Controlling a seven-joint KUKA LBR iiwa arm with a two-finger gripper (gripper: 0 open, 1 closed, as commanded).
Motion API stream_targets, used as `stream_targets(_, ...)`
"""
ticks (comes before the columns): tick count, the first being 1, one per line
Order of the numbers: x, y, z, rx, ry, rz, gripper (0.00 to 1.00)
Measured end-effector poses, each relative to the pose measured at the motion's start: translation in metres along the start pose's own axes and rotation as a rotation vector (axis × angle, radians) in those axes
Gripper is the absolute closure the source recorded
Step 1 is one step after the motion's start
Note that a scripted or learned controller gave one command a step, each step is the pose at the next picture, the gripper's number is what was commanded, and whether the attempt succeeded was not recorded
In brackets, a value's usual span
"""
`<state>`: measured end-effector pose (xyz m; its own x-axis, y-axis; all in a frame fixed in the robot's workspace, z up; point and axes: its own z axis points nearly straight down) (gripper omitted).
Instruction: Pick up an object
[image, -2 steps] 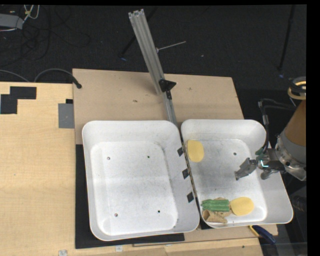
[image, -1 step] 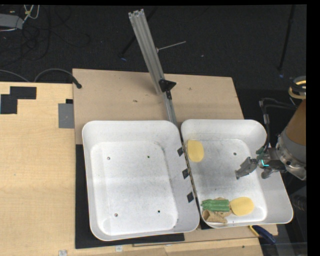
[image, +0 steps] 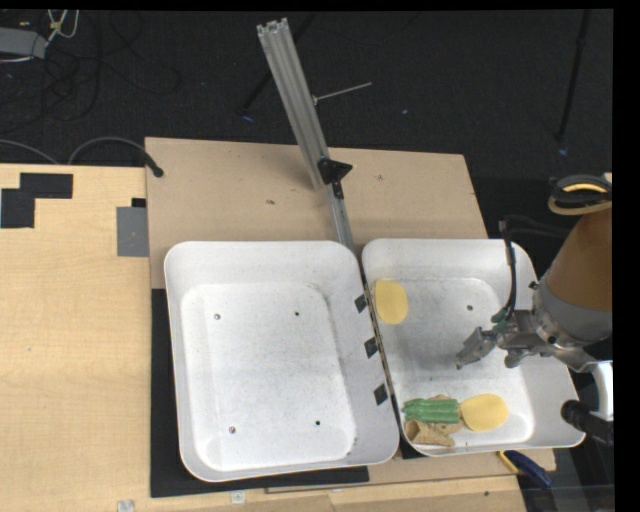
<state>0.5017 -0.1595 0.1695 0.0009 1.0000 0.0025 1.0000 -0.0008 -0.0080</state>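
Inside right bin (image: 440, 262): two yellow pieces (image: 390, 301), one green toy (image: 432, 409) (tan bit (image: 432, 433) half-hidden); gripper (image: 476, 349) grip unclear.

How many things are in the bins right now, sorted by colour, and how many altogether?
Yellow: 2, one against the divider wall of the right bin, one near its front edge.
Green: 1, beside the front yellow piece.
Tan: 1, just in front of the green one.
Total: 4, all in the right bin.
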Motion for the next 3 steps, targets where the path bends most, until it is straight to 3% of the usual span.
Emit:
stream_targets(1, -0.002, -0.011, 0.055, 0.002, 0.001, 0.0, 0.0)
stream_targets(2, -0.002, -0.011, 0.078, -0.006, -0.001, 0.0, 0.0)
stream_targets(3, -0.003, -0.011, 0.068, -0.005, 0.0, 0.005, 1.0)
